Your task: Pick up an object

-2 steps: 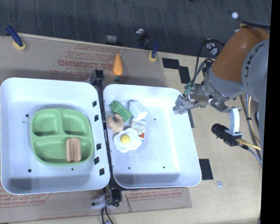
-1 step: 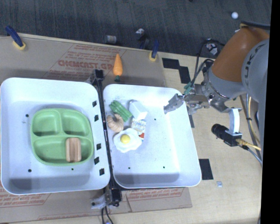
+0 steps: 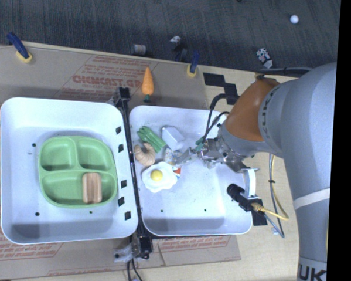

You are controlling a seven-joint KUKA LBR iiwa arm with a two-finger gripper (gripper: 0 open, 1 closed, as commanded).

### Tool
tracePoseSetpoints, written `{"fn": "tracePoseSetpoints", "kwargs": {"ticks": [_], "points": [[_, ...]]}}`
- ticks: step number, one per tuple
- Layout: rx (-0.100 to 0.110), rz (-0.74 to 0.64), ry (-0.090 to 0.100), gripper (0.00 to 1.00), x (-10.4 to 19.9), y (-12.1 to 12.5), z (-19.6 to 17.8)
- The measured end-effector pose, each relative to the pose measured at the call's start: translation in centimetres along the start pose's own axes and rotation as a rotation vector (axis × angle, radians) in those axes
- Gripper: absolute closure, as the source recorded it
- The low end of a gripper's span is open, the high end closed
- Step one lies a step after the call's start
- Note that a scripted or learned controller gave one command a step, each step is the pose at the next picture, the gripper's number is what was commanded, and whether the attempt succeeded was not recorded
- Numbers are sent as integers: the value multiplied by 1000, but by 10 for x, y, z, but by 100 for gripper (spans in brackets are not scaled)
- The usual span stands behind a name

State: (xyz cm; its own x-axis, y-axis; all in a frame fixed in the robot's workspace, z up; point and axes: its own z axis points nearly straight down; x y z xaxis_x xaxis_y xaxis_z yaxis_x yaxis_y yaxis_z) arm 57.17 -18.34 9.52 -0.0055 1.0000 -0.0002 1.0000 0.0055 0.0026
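orange carrot on cardboard beyond bins | blue clamps at cardboard's far edge

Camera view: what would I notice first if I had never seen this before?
Probably the big grey arm with its orange band, reaching in from the right over the right bin. Next, the green plate in the left bin, with a brown toy in one compartment. Then the fried egg among small toys in the right bin, and the carrot on the bench beyond the bins.
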Motion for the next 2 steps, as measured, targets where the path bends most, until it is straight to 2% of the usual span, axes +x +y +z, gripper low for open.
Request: {"fn": "tracePoseSetpoints", "kwargs": {"ticks": [1,2], "points": [[0,-1,-1,0,-27,62,-29],[7,-1,1,0,-27,-24,-5]]}}
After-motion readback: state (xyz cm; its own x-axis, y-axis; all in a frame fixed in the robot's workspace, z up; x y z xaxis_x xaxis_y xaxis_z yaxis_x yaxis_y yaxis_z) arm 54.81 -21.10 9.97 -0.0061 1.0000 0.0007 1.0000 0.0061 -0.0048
